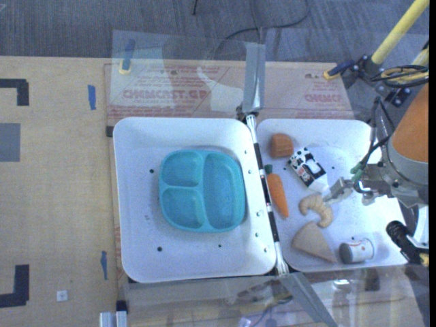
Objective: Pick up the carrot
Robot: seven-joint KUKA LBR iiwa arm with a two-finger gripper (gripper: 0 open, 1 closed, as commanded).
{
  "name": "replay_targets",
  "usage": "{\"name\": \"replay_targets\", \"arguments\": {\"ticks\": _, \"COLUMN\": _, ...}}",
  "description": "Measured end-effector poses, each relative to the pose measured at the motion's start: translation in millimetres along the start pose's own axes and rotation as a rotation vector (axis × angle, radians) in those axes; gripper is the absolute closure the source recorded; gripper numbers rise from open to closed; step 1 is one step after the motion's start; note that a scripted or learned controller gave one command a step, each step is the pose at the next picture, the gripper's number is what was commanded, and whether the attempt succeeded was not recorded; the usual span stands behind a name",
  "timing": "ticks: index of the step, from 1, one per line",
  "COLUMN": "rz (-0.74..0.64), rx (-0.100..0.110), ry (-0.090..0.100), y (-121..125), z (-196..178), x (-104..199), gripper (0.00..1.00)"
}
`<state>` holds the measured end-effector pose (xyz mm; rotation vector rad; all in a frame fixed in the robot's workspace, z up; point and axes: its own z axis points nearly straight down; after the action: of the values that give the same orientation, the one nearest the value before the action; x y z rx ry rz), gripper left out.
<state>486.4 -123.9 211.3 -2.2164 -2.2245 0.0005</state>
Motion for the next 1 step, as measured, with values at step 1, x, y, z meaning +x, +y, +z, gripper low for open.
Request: {"name": "replay_targets", "arguments": {"ticks": 1, "rz": -0.132, "rx": -0.009, "ry": -0.003, "y": 28.0, "z": 100.0, "x": 18.9, "gripper": 0.0}}
